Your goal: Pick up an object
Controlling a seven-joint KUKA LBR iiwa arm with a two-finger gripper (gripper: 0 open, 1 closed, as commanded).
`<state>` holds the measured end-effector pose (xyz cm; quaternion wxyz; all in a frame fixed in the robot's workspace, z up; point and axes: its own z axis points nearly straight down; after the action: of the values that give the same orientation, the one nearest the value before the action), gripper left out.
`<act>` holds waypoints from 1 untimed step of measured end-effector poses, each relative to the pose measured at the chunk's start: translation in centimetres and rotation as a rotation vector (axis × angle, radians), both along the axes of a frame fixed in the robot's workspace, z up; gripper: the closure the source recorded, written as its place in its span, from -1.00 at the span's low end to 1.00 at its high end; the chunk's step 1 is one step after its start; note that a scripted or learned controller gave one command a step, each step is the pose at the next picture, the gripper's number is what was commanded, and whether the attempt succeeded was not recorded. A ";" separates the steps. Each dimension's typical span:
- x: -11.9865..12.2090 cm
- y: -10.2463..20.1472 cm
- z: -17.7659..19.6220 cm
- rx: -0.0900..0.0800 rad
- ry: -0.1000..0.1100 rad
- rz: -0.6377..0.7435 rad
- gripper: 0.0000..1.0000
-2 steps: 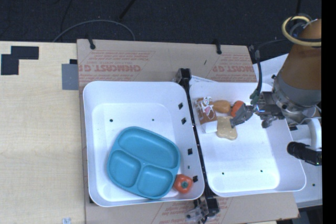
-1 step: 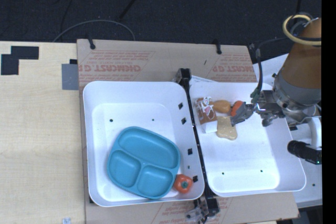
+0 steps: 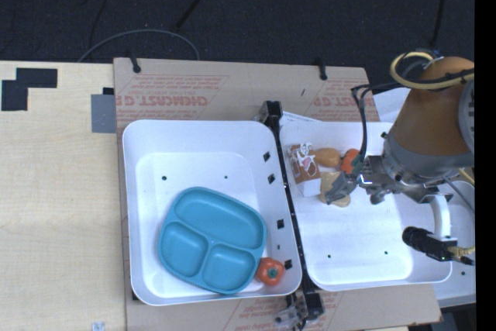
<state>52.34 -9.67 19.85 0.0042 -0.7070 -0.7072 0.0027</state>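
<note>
The fingers (image 3: 339, 192) sit among small food items (image 3: 322, 160) in the right bin (image 3: 364, 260). Whether they are spread or pinching cannot be told. The blue plate (image 3: 211, 239) lies well left of them.

Even light, perhaps soft (slightly blurred)

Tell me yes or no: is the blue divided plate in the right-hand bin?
No. The blue divided plate lies in the left bin, with a small tomato at its lower right edge.
</note>
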 end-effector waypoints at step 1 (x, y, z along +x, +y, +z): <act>-0.5 0.6 -4.6 0.000 -0.001 0.000 -1.00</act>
<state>51.84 -9.06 15.29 0.0041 -0.7071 -0.7071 0.0024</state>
